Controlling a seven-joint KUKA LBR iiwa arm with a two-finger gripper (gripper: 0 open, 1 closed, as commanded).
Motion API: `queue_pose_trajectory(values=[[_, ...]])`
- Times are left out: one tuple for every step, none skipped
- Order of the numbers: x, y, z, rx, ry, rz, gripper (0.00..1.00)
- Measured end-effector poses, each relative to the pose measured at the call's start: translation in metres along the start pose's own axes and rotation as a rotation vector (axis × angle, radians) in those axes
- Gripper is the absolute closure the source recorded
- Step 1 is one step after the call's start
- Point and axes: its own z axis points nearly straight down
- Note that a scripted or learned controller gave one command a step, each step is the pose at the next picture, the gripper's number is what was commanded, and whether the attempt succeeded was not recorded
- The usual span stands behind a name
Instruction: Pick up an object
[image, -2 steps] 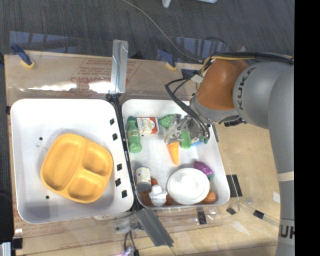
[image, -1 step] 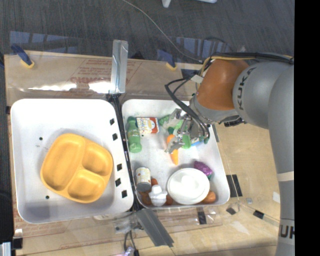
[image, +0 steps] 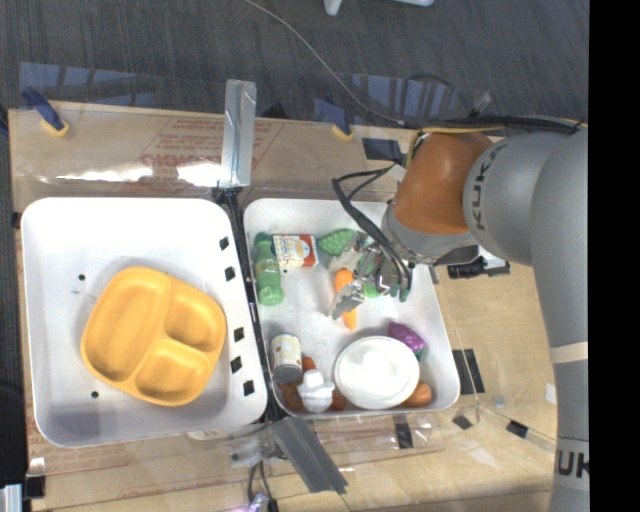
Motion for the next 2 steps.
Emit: queue_pose_trajectory(values=[[-0.001,0.001,-0.011,0.0,-0.003,-0.005,1.0],[-0.001,0.047,-0.112,-0.002,-0.01,0.08,1.0]])
